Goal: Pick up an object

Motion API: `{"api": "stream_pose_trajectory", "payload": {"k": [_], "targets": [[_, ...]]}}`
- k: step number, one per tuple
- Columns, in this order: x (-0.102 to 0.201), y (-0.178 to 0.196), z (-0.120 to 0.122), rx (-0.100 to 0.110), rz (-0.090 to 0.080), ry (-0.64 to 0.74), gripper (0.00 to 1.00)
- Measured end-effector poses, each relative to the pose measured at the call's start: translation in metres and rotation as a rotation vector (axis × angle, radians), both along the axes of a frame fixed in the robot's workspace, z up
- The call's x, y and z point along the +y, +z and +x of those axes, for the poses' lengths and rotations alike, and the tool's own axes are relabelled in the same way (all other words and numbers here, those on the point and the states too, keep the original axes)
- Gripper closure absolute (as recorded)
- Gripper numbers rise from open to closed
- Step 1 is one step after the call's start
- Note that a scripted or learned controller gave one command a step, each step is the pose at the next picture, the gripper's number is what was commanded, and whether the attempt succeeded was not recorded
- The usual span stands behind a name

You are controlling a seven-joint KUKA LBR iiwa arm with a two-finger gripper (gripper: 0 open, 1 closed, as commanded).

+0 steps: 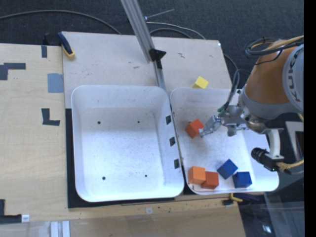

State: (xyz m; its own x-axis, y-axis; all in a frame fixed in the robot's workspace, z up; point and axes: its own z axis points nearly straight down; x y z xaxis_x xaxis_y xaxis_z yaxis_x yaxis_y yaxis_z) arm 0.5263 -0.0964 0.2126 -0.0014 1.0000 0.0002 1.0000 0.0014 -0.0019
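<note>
Blocks number six in all: three orange-red, two blue, one yellow. One orange-red block (194, 128) lies alone in the middle of the right bin (212, 98), tilted on an edge. Two more orange blocks (203, 177) sit touching each other at that bin's near rim, and the two blue blocks (234, 173) lie just beside them to the right, one slightly behind the other. The single yellow block (201, 82) rests on the worktop (108, 58) outside the bins, just beyond the right bin's far rim. The left bin (79, 132) adjoins the right one.

The gripper (207, 130) reaches in from the right and hangs low over the right bin, its tip just beside the lone orange-red block; contact seems possible, but the view is too coarse to settle it. Whether its jaws stand apart or together I cannot tell.
</note>
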Motion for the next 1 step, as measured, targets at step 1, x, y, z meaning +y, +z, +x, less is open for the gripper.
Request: {"api": "stream_pose_trajectory", "payload": {"k": [1], "targets": [[-0.0116, -0.1048, 0.0292, 0.006, -0.001, 0.0, 0.0]]}}
